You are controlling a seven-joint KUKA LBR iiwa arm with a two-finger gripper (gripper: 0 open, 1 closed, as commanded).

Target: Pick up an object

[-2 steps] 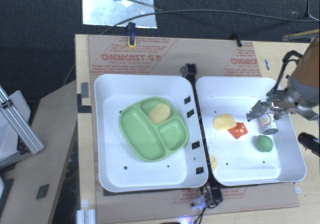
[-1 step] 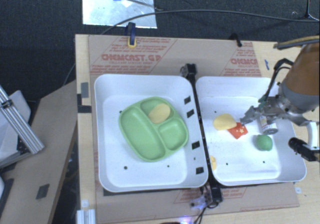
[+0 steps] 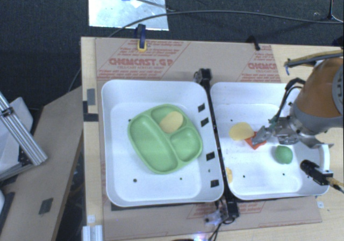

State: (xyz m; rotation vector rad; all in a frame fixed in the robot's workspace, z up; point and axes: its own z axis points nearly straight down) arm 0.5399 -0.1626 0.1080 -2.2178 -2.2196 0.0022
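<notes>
My gripper sits low in the right bin, its tip over a small red-orange piece just beside a yellow object. From this slant I cannot tell what state it is in, nor whether the red piece is actually in it or merely under it, so I claim no hold yet.

Three candidates lie close by: the red piece at my tip, the yellow one touching or nearly touching it on the side toward the left bin, and a green ball a little apart on the side toward my arm. The left bin holds a green divided plate with a pale yellow item in one compartment, well away from me.

To do this well, I judge I should commit to the red piece, centre on it so the yellow neighbour is not caught too, go down to the bin floor, then lift straight. It looks small and flat, so a shallow grasp could slip off.
</notes>
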